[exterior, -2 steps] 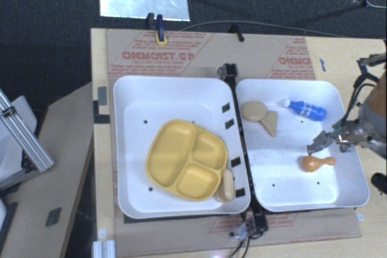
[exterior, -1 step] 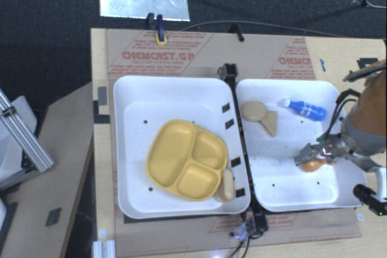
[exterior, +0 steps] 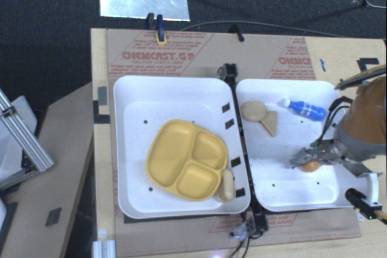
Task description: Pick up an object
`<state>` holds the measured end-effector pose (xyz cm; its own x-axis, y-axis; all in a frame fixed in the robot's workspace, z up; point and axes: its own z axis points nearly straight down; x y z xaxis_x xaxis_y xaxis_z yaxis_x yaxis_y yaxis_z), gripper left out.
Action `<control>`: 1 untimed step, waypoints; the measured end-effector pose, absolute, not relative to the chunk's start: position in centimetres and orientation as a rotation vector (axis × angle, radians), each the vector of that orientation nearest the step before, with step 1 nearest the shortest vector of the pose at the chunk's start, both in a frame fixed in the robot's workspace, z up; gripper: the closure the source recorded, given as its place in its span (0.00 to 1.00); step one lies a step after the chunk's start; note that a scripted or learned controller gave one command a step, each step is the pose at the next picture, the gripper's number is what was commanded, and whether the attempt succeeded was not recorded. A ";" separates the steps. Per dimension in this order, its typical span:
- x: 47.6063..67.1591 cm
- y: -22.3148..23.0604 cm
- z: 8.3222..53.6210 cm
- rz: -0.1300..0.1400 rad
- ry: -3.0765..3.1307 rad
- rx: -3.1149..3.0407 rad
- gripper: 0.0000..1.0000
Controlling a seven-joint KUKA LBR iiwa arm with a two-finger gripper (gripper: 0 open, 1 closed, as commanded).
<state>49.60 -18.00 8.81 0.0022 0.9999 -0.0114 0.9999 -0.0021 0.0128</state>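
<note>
My gripper (exterior: 308,160) is down in the right bin (exterior: 290,196), near its right side, at the end of the arm's orange-banded wrist (exterior: 366,121). A small orange-brown object (exterior: 312,166) lies directly under the gripper's tip, partly covered by it. A blue bottle (exterior: 306,109) with a white cap lies at the back of the same bin. To its left is a tan wooden piece with a round head (exterior: 254,110) and a wedge-shaped part (exterior: 269,124).
The left bin (exterior: 130,148) holds a yellow divided plate (exterior: 187,159), with a small beige roll-shaped item (exterior: 227,184) at the plate's right edge. A black divider (exterior: 239,142) runs between the bins. A cable (exterior: 329,121) loops beside the arm.
</note>
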 end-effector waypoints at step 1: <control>50.0 -18.1 10.4 0.011 2.201 2.202 1.00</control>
